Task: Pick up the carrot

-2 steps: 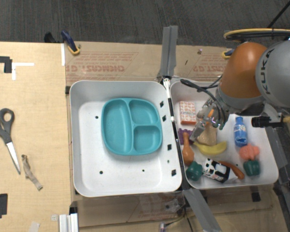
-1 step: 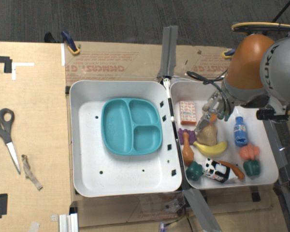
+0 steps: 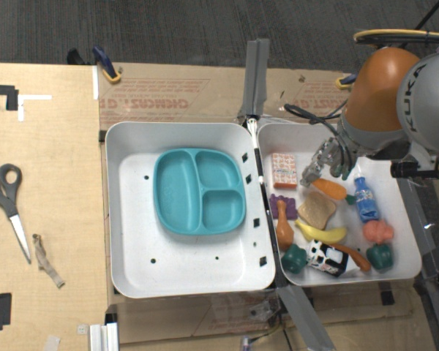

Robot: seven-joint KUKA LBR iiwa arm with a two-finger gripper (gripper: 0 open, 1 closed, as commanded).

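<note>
The carrot is a stubby orange piece with a green end, lying in the right bin beside a tan bread slice. My gripper hangs at the bin's far side, just beyond the carrot's upper edge. Its fingers stand open with nothing between them. The grey arm with its orange band reaches in from the upper right.
The right bin also holds a pink-and-white box, a blue bottle, a banana, a thin orange-red stick and several other toy foods. A teal divided plate lies in the left bin. Scissors rest on the bench at left.
</note>
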